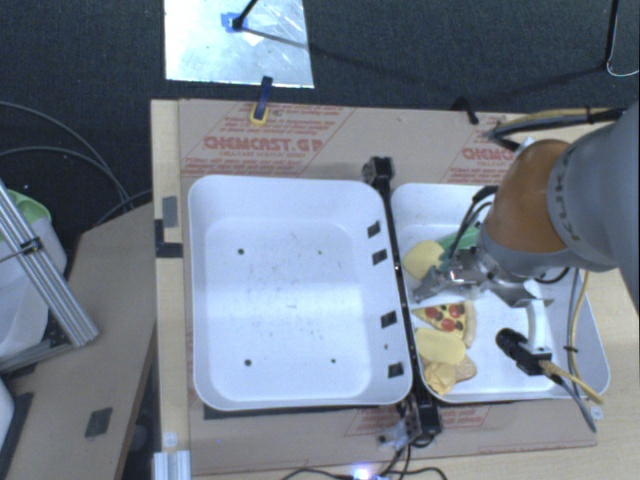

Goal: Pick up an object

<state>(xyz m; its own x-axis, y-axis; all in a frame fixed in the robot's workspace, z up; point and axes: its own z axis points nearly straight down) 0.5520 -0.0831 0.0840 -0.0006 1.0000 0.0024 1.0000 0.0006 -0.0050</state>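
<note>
You can read red printed lettering on the flat tan cardboard sheet (300,128) that lies under the two bins on the worktop. Above the left bin the word "CHEMCAST" stands out, followed by what looks like "GP", with a smaller red line beneath it that is too fine to make out. The same red print repeats at a slant near the sheet's upper right (478,153), partly cut off.

Two bins sit side by side on the bench (300,133), the left bin (290,288) beside the right bin (425,203). In the right bin, a toy pizza slice (445,315) lies between a rounded item (422,258) behind it and a flat piece (442,350) before it; the gripper (440,280) hangs over them.
</note>
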